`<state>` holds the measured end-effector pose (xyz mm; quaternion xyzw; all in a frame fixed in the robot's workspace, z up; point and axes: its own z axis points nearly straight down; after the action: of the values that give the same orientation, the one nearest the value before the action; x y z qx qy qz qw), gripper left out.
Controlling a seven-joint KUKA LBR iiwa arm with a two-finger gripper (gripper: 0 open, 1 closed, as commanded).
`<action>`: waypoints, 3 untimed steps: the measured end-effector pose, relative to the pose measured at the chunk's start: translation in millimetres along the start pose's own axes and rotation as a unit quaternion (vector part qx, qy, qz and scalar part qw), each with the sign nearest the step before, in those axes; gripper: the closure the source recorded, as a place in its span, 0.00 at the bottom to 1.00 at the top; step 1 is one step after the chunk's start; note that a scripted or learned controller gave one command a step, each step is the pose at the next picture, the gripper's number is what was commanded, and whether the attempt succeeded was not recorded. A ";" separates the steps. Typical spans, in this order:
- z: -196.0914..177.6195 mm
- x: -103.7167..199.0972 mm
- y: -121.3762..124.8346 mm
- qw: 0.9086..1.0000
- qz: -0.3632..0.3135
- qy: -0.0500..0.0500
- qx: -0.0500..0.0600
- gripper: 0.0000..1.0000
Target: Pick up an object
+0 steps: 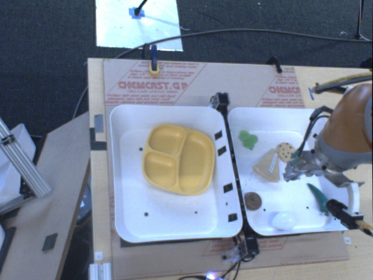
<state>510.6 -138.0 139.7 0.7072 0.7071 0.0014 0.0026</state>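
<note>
While hand (289,172) hovers in R bin | tan wedge (267,166) just beside.

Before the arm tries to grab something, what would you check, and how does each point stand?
1. Objects in the right bin: ok, several.
2. Gripper over that bin: ok.
3. Near a target: ok, beside the beige wedge and the speckled cookie.
4. Anything held: cannot tell.
5. Neighbours clear: not ok, wedge and cookie lie close together.
6. Yellow divided plate out of the way: ok, in the left bin.
</note>
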 end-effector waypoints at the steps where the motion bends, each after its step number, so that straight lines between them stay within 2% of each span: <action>1: -58.5 4.6 -5.3 1.000 -0.003 0.000 -0.001 1.00; 2: -84.7 4.3 -3.5 1.000 -0.002 0.000 0.000 1.00; 3: -95.0 53.4 11.7 1.000 -0.005 0.002 0.001 1.00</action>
<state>521.8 -84.5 234.6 0.7036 0.7106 0.0016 0.0006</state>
